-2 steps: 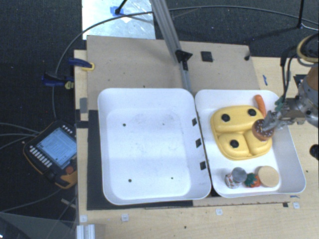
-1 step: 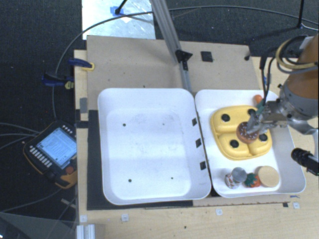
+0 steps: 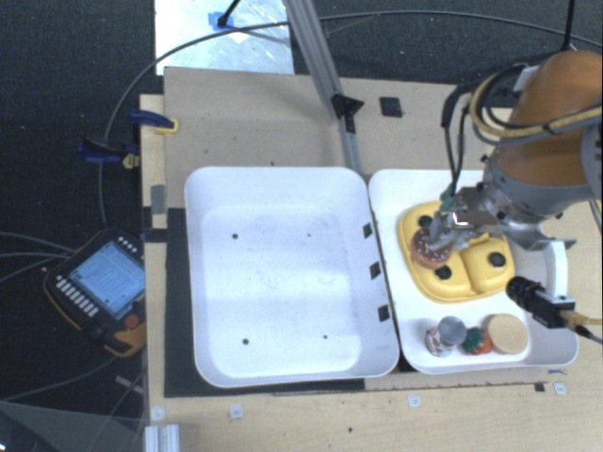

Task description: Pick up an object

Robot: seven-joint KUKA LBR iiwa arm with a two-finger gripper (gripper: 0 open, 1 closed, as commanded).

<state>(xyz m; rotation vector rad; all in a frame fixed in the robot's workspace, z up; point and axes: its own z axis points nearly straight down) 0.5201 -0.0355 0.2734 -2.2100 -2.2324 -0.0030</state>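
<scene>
**Inspector:** Yellow object first. Where does it lie?

**Arm:** In my right-hand bin, toward its middle. It is a broad, lumpy yellow piece, and its long axis runs on a slant from upper left to lower right in the camera view. My gripper is directly over its upper-left part, where a small brown patterned patch sits on the yellow. So the target is straight below me, not off to a side.

**Inspector:** State of the jaws?

**Arm:** I cannot tell. My wrist and cabling cover them from this angle, so I make no claim that anything is between them.

**Inspector:** Neighbours and obstructions?

**Arm:** Three small items line the near edge of the same bin: a grey-and-white piece, a red-and-green piece just beside it, and a tan round disc. All lie apart from the yellow object and below my position. The left bin is well away. In my judgement nothing blocks a straight descent; the risk is that the yellow body is too wide to close on across its bulk.
</scene>
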